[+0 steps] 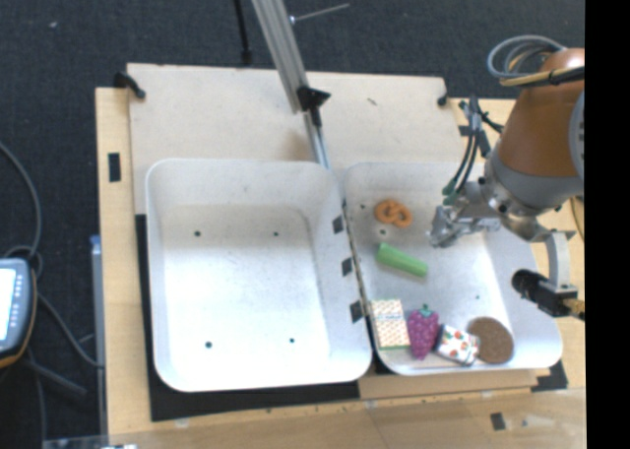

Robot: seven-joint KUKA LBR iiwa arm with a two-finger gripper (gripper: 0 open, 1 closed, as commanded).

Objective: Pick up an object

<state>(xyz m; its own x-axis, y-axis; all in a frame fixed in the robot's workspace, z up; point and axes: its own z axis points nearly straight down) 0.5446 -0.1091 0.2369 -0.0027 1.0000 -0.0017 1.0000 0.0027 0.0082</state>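
My gripper (pixel 445 229) hangs over the right bin (pixel 448 181), near its upper middle, with nothing visible between its fingers. Left of it lies an orange pretzel-shaped ring (pixel 393 213). A green cylinder (pixel 403 260) lies below and to the left of the gripper. Along the bin's front edge sit a pale checkered block (pixel 389 323), a purple grape-like toy (pixel 423 331), a small white patterned box (pixel 457 345) and a brown round disc (pixel 490 339).
The left bin (pixel 246 275) sits beside the right one, sharing a raised middle wall. A slanted metal pole (pixel 285 53) rises from behind the bins. The grey and orange arm (pixel 539 142) comes in from the right above the right bin's far side.
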